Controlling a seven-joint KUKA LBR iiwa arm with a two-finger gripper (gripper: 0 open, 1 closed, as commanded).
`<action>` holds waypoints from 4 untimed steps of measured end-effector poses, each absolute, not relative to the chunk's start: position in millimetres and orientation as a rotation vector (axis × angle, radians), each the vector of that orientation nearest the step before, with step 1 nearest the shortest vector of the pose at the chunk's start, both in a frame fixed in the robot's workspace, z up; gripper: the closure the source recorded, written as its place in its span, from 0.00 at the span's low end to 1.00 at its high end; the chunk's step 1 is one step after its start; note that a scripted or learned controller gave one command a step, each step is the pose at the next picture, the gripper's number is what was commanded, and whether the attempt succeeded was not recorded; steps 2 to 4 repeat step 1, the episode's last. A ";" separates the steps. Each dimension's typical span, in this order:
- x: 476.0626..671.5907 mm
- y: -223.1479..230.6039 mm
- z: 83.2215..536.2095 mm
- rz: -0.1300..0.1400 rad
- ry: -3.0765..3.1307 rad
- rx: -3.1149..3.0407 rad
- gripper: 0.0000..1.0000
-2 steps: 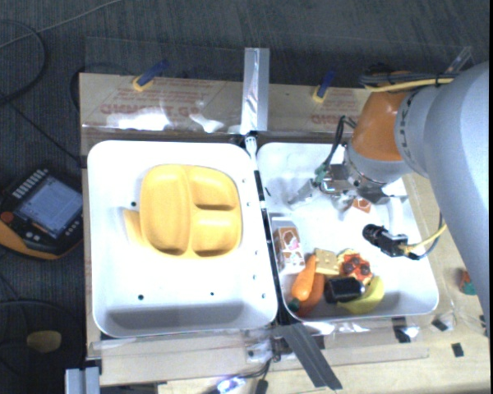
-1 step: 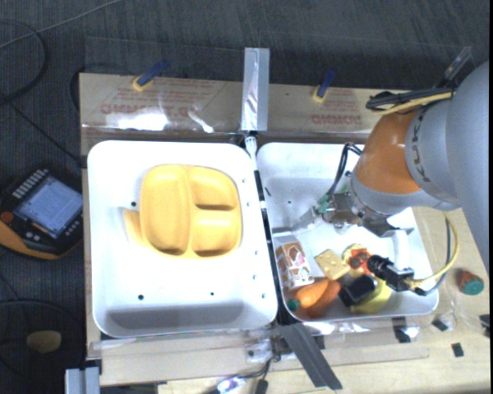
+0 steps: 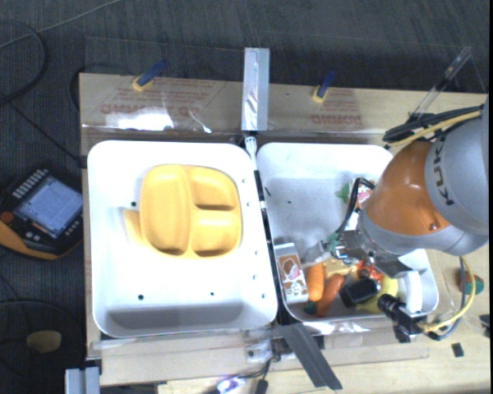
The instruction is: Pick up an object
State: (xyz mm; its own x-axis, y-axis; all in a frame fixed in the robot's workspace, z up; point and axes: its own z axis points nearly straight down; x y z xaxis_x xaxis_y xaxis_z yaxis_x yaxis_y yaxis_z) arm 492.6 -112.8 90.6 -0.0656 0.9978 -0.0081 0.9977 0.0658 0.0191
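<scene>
we cannot tell finger state: gripper (image 3: 352, 253) buried among clutter at near end of right bin (image 3: 312, 171), hidden under wrist. we see orange carrot-like piece (image 3: 315, 281) just beside it, small printed carton (image 3: 289, 273) to its left, black-yellow item (image 3: 363, 290) nearby, possibly toy. orange band (image 3: 398, 195) above. left bin (image 3: 107, 245) holds yellow divided tray (image 3: 189, 209).

A: You see two white bins (image 3: 107, 220), a yellow divided tray (image 3: 189, 209) at centre left.

B: You'll note the grey arm (image 3: 468, 171) with its orange band (image 3: 403, 199), and orange carrots (image 3: 315, 281) at lower right.
</scene>
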 end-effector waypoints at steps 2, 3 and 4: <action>493.2 -112.0 96.3 0.011 2.285 2.136 1.00; 493.2 -112.0 96.3 0.011 2.285 2.136 1.00; 493.2 -112.0 96.3 0.011 2.285 2.136 1.00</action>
